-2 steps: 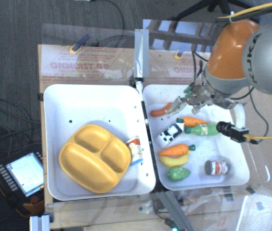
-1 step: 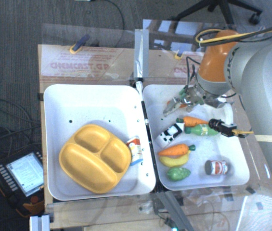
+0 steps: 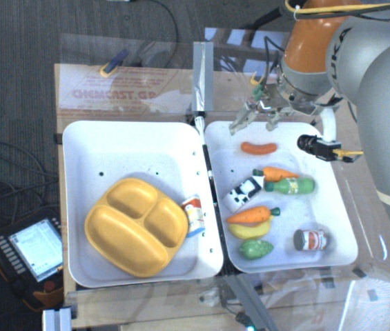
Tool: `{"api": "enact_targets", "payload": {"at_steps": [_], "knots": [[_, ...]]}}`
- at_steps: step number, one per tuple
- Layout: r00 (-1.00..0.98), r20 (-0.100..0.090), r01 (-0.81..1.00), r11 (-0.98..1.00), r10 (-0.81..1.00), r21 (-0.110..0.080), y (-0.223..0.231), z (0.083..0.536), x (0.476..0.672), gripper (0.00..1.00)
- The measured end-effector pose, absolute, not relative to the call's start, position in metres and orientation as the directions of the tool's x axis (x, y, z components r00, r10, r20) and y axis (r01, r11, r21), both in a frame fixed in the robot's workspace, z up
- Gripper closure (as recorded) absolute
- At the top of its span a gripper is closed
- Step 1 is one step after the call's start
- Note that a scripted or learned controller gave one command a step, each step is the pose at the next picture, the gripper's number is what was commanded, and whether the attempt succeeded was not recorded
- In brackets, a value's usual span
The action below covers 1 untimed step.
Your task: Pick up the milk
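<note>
In the right bin (image 3: 339, 205), centre-left: milk (image 3: 245, 191), cow-patterned toy carton, lying tilted beside carrot (image 3: 252, 215). Likely light, rigid; grasp across narrow sides. Gripper (image 3: 257, 119) open, empty, above far rim.

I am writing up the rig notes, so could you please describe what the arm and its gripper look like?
The arm is bulky, rounded and light grey, with a glossy orange band above the wrist and dark lettering on its casing. A yellow cable loops over the orange section. The gripper is small, with thin grey metal fingers.
</note>
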<state>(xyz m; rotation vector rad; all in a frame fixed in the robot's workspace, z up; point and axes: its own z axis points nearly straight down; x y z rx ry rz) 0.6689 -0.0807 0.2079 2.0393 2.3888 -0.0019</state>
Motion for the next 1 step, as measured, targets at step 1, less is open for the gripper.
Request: {"api": "enact_targets", "payload": {"at_steps": [1], "knots": [[-0.169,-0.003,0.986,0.169,0.986,-0.004,-0.1405,0.1465,0.6676,0.00]]}}
